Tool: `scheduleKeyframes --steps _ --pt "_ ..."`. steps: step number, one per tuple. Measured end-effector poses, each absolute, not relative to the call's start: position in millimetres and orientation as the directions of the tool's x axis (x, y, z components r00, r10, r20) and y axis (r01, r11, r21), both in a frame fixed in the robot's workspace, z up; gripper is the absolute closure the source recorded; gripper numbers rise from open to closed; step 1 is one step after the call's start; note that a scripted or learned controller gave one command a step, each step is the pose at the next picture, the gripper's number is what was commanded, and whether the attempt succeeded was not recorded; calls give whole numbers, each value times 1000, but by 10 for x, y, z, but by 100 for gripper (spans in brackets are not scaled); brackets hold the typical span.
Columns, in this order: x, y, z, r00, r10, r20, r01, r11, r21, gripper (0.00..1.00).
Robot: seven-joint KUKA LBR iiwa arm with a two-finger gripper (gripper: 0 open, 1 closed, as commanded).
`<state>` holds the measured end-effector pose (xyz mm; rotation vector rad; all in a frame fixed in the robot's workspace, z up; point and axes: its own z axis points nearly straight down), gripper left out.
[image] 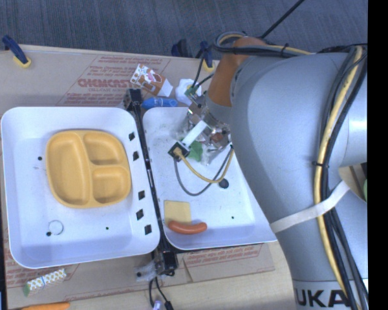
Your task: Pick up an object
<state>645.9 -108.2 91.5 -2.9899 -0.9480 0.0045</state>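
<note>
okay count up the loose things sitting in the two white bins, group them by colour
Yellow: 2, the divided tray in the left bin and the cheese slice in the right bin.
Red-orange: 1, the sausage.
Green: 1, a small piece under the gripper.
Total: 4.

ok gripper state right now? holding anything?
Gripper: low in the right bin, over a green object; whether it grips anything cannot be told from this view.
</note>
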Motion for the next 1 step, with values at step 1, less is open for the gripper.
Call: scheduleKeyframes --steps 1 --pt "5857 -929 1258 867 498 -4 498 -867 -5 0"
